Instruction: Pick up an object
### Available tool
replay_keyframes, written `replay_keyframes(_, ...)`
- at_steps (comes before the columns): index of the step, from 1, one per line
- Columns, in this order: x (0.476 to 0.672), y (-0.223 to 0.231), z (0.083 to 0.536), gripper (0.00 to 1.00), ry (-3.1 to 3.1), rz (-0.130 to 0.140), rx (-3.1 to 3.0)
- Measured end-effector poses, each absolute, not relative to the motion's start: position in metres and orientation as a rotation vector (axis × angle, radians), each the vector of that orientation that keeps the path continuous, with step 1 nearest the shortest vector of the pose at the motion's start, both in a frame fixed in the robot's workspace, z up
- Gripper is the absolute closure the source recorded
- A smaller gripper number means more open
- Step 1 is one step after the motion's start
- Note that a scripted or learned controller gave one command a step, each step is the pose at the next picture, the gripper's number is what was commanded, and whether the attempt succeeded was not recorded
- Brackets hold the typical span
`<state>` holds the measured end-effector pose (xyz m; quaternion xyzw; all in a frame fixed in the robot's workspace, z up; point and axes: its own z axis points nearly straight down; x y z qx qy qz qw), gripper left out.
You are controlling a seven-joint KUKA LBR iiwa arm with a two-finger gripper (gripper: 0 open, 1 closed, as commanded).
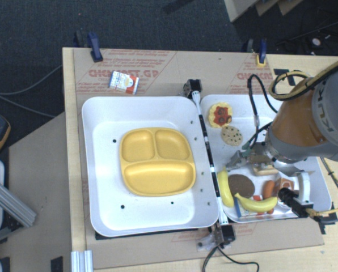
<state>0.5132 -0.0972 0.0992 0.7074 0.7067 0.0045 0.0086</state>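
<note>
The arm (302, 123) rises closest to the lens, its grey shell and orange band hanging over the right bin (244, 110) because the pickable things are all there; at its tip the gripper (244, 158) sits low among them, dull metal against white plastic, and whether it is spread or closed I cannot tell, nor is anything visibly caught in it. Just at six o'clock from the gripper lies a flat brown disc (241, 185), matte and round like a toy patty, probably the nearest candidate for a grasp; at seven o'clock a short yellow banana (224, 189) curves along the bin's wall, and at five o'clock a longer banana (255, 203) lies smooth and glossy, beside a small red sausage-like piece (269, 189). At twelve o'clock, a little apart, rests a speckled cookie (232, 135), and beyond it a pale round with a red middle (220, 114); both are thin and flat, so likely awkward to pinch. Out at nine o'clock the left bin (101, 152) holds a yellow divided plate (157, 161), rounded and shiny, presumably a drop spot. At eleven o'clock, on the bare board, lies a small carton (123, 82); blue clamps (94, 46) pin the board at its far edge.
</note>
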Motion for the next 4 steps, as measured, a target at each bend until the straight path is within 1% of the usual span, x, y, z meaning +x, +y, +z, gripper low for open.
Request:
replay_keyframes(1, 0.633, -0.126, 0.088, 0.0, 2.218, 0.008, 2.208)
replay_keyframes(2, 0.666, -0.101, 0.088, 0.0, 2.23, -0.023, 2.215)
replay_keyframes(3, 0.667, -0.101, 0.1, 1.0, 2.219, -0.008, 2.217)
replay_keyframes(4, 0.602, -0.128, 0.091, 1.0, 2.209, 0.014, 2.216)
